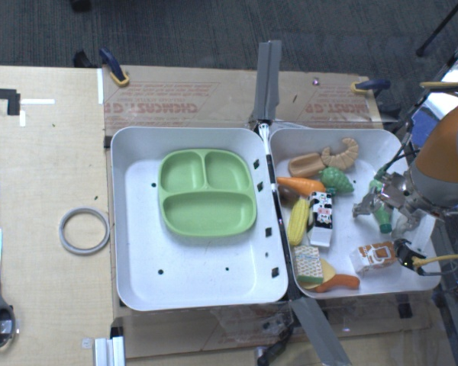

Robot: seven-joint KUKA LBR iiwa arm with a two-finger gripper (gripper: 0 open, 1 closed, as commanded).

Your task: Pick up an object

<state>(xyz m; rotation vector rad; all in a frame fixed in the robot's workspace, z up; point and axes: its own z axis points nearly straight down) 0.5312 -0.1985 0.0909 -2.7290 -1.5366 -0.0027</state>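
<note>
The tabletop (46,174) carries two white bins. The left bin (130,227) holds a green divided plate (208,191). The right bin (366,139), beside that plate, holds crowded toy food: corn (298,220), carrot (299,184), milk carton (320,218). The hand (378,204) hangs over this bin's right side at a green item (383,218); whether it pinches it I cannot tell.

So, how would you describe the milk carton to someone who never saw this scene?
Look in the right bin, near its left wall. The milk carton lies beside the yellow corn, below the carrot. It alone is a white box with black cow patches.
</note>
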